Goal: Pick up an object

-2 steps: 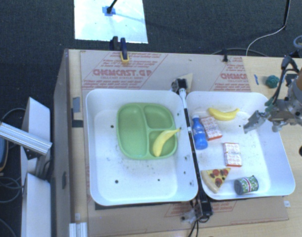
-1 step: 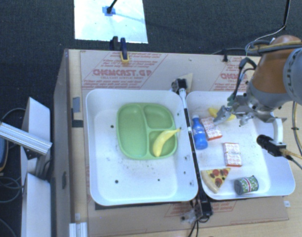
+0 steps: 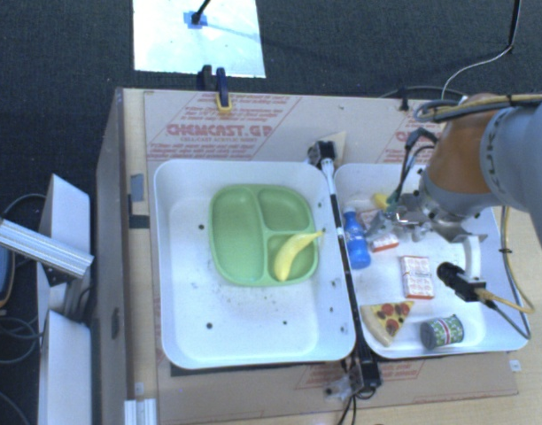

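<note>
While gripper (image 3: 388, 228) hovers (right bin (image 3: 492, 348)), banana (image 3: 291, 252) rests.

I see the end effector (image 3: 397, 212) low over the right bin (image 3: 492, 348), near its left wall beside a blue bottle (image 3: 355, 243). A red-and-white box (image 3: 417, 276), pizza slice (image 3: 388, 319) and green can (image 3: 442, 331) lie toward the near edge. The left bin (image 3: 191, 326) holds a green plate (image 3: 240, 237) with a banana (image 3: 293, 251).

Both bins (image 3: 191, 326) look smooth white plastic, slightly glossy. The green plate (image 3: 240, 237) is matt plastic, and my wrist band (image 3: 461, 158) shines orange. The bench (image 3: 253, 122) looks like printed cardboard.
</note>
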You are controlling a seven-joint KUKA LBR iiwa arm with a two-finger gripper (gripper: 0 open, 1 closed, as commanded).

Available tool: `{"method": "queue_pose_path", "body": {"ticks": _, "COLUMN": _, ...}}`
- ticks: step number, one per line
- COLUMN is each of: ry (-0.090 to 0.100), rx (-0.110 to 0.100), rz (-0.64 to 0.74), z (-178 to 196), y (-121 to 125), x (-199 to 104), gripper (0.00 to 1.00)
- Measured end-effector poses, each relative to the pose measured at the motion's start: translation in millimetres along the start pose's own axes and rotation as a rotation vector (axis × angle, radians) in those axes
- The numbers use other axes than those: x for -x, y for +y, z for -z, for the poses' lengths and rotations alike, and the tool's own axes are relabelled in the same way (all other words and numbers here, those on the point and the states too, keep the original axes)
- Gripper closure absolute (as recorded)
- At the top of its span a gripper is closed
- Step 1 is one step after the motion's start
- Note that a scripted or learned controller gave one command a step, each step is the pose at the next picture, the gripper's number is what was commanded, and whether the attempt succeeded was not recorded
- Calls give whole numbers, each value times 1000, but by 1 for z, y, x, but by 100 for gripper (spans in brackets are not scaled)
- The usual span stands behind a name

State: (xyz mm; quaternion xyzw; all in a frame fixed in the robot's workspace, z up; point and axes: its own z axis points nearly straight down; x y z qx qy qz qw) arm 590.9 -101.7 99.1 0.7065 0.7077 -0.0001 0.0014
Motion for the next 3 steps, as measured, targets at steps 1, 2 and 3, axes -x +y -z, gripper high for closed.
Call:
{"method": "queue_pose_path", "body": {"ticks": 1, "ry": -3, "rx": 1, "rz": 0, "z": -14, "y": 78, "x": -12, "gripper": 0}}
{"method": "queue_pose_path", "body": {"ticks": 2, "ry": 1, "rx": 0, "rz": 0, "z": -14, "y": 61, "x": 0, "gripper": 0}}
{"method": "queue_pose_path", "body": {"ticks": 3, "ry": 1, "rx": 2, "rz": 2, "z": -4, "y": 61, "x": 0, "gripper": 100}}
